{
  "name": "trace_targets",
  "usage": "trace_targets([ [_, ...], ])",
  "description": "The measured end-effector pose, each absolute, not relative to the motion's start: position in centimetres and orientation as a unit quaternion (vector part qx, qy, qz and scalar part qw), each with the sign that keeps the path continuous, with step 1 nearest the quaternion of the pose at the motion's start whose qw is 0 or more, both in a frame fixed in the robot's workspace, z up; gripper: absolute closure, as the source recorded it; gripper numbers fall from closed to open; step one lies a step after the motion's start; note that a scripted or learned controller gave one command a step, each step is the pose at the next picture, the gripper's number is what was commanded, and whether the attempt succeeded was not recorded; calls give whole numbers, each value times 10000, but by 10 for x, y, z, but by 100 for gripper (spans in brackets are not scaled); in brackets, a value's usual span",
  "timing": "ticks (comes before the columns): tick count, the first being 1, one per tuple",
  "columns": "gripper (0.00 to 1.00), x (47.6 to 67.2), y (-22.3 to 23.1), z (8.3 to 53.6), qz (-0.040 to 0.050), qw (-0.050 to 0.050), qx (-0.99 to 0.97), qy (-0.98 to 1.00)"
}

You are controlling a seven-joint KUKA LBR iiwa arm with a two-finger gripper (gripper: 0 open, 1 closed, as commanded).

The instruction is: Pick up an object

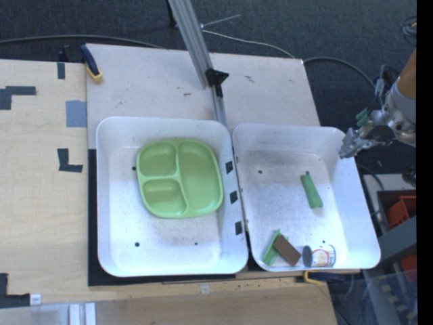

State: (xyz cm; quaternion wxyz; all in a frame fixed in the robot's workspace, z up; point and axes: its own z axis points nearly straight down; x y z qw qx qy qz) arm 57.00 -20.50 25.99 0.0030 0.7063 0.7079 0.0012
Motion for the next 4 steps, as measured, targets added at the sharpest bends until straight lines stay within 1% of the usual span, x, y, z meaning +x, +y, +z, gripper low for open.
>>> trace_targets([
  [1, 100, 566, -158, 258, 2, -6, 7054, 7089],
  [2, 100, 577, -103, 260, 6, -5, 7046, 7096],
  [3, 100, 576, -44, 262, 2, -12, 7044, 7098],
  [4, 100, 576, 10, 242, -9, -18, 7048, 7094],
])
